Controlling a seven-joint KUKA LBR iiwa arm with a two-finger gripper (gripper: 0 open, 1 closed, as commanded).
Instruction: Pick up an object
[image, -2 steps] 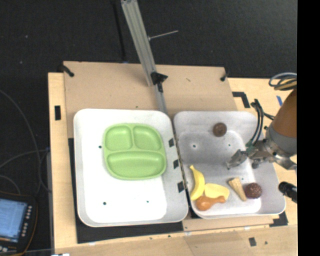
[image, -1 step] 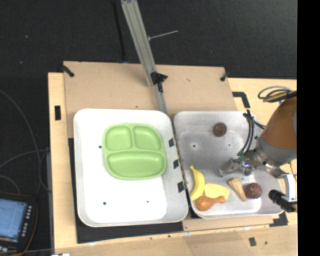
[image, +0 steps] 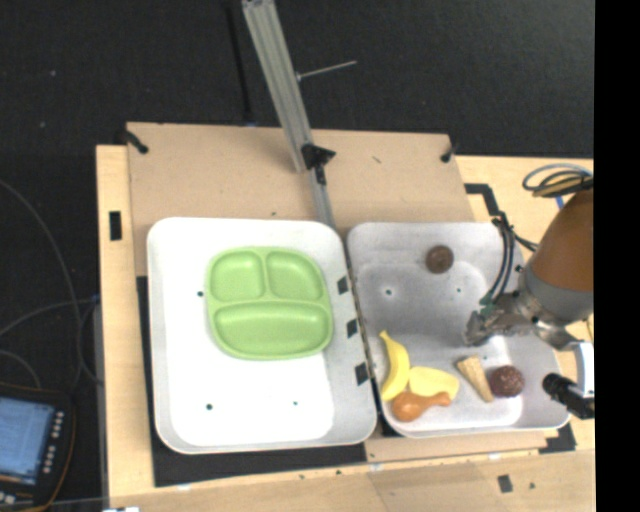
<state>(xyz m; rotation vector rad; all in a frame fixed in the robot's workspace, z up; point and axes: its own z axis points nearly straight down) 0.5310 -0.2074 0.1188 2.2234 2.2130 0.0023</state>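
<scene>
My gripper (image: 483, 330) hangs low over the right bin (image: 400, 270), near its right side, with the grey arm and orange band (image: 565, 250) behind it. Nothing is visible in its grasp. Just below it lie a tan wedge (image: 475, 378) and a dark reddish ball (image: 506, 380). At the bin's front left lie a yellow banana (image: 394, 365), a yellow piece (image: 433, 381) and an orange piece (image: 413, 405), all touching. A brown ball (image: 438, 259) rests alone near the back wall.
The left bin (image: 250, 420) holds a green divided plate (image: 270, 303). A slanted metal rail (image: 285, 90) runs down to the gap between the bins. Black cables (image: 505, 260) hang beside the arm.
</scene>
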